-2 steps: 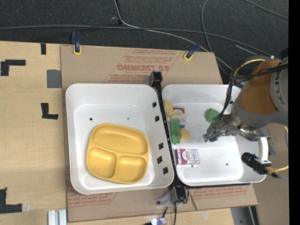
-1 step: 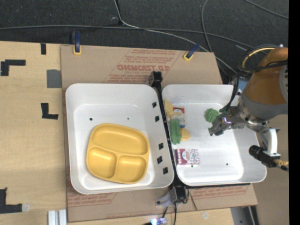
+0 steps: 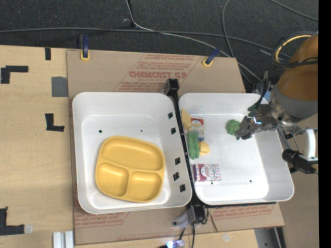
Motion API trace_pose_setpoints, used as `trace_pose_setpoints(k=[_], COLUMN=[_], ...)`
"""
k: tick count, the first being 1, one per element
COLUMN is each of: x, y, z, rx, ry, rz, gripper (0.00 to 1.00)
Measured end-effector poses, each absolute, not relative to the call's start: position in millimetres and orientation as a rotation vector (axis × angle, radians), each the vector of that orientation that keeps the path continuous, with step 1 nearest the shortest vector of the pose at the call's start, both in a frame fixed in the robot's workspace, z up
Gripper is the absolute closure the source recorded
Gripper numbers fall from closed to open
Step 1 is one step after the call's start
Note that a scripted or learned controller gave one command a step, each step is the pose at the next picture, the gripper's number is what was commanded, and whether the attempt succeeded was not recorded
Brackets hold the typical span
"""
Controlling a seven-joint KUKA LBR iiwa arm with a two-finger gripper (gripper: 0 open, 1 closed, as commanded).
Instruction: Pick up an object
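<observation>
Gripper point(image 3: 244, 129) beside green lump point(image 3: 232, 126) in right bin point(image 3: 269, 185), grasp unclear, lump roundish, no clear axis.

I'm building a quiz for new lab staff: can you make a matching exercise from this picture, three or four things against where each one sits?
Things:
1. yellow divided plate
2. small green object
3. pink and white packet
4. gripper

Places:
A. right bin, left side, toward its near edge
B. left bin
C. over the right bin's right part, right beside the small green object
D. right bin, upper middle, just left of the gripper

Pairs: 1-B, 2-D, 3-A, 4-C
</observation>
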State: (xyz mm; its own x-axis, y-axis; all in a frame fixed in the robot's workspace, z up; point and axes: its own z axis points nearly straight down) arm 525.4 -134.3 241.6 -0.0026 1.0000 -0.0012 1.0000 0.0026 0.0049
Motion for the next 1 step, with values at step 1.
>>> trace_pose_setpoints(k=[1], x=[528.6], y=[-73.0], z=[233.1], rx=[2.215], ry=[2.23], rz=[0.0], gripper=[1.0])
